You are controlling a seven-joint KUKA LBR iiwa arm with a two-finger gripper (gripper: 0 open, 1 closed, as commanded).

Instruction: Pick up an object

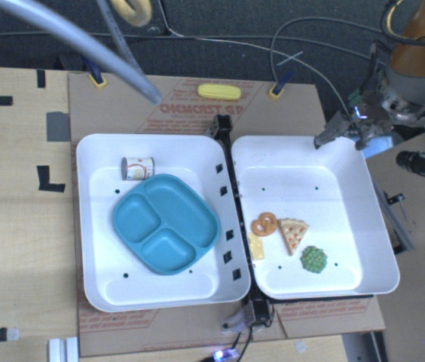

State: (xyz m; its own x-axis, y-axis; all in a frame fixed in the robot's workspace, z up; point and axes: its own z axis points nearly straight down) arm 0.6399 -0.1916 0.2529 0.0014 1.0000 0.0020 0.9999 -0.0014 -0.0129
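- Bench [16, 202] of pale wood lies under everything you see, with a brown cardboard sheet [190, 111] spread on it beneath the two bins.
- Your left bin [92, 225] and right bin [363, 225] sit side by side, touching along a black clipped seam in the middle.
- Your arm [412, 44] comes in at the upper right, its orange band high in the corner, and it hangs over the right bin's far right corner, not down among the objects.
- A blue divided plate [166, 223] takes up the middle of the left bin, lying flat with three compartments facing up.
- Your hand [348, 127] sits at the top right rim of the right bin, well apart from the food pieces; you cannot tell from this angle whether it is released or clenched, and nothing shows between its tips.
- A yellow banana-shaped piece [218, 92] lies on the cardboard just beyond the bins, outside both.
- A small tin can [137, 168] lies on its side in the left bin, just beyond the plate's far edge.
- In the right bin's near left part you have a cluster: a pizza slice [293, 234], a pretzel [264, 223] just left of it, a thin yellow strip [256, 247] below the pretzel, and a green broccoli-like lump [313, 259] nearer the front.
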